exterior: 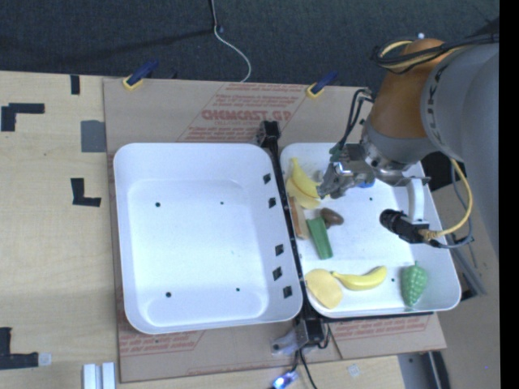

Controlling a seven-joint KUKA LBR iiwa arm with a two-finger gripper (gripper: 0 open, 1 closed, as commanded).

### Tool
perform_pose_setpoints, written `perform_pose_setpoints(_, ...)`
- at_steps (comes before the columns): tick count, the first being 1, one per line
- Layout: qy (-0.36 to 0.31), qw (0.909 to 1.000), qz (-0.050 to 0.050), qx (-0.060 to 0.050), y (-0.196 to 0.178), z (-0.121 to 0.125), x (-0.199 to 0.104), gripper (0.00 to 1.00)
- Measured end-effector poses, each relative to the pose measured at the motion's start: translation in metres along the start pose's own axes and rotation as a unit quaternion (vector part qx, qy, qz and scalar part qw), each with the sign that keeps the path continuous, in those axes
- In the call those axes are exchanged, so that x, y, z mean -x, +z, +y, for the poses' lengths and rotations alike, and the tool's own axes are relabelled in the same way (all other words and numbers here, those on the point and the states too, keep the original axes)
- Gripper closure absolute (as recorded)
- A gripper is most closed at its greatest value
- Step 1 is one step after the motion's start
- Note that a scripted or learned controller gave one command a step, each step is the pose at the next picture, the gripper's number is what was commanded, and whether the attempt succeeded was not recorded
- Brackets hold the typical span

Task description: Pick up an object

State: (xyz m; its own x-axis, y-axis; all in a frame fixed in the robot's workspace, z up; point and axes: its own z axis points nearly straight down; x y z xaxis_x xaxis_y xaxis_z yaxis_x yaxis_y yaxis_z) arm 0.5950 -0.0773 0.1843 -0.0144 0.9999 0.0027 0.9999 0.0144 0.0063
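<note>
A pale wooden worktop [49, 241] carries a sheet of brown cardboard [235, 116], held at its far edge by two blue-and-yellow clamps, with dark fabric beyond. Two shallow white bins sit side by side on the cardboard. The left bin [130, 217] shows its bare white floor with a few small dark dots.

The right bin [434, 237] holds the toy food. A yellow banana [302, 183] lies near its far left corner, tight against the dividing wall. Just in front of it are a small brown piece [332, 215] and a green cucumber-like stick [319, 238], lying lengthwise. Along the near edge rest a pale yellow lemon-like piece [323, 288], a second banana [362, 279] touching it, and a green bumpy fruit [414, 285] in the near right corner.

The grey arm with its orange band [405, 96] reaches in from the right. The gripper [334, 183] is low over the far part of the right bin, right beside the first banana and above the brown piece. Whether its fingers are apart or together cannot be told from this angle, and nothing is plainly seen between them.
</note>
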Motion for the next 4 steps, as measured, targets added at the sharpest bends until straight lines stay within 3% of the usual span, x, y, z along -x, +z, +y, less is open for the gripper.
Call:
perform_pose_setpoints(1,0.002,1.0,0.0,0.0,0.001,0.078,-0.08,1.0)
perform_pose_setpoints(2,0.002,1.0,0.001,0.005,-0.148,0.074,-0.145,1.0)
perform_pose_setpoints(3,0.003,1.0,-0.001,-0.009,-0.013,0.061,-0.223,1.0)
perform_pose_setpoints(4,0.001,1.0,0.001,0.0,-0.093,0.06,-0.318,1.0)
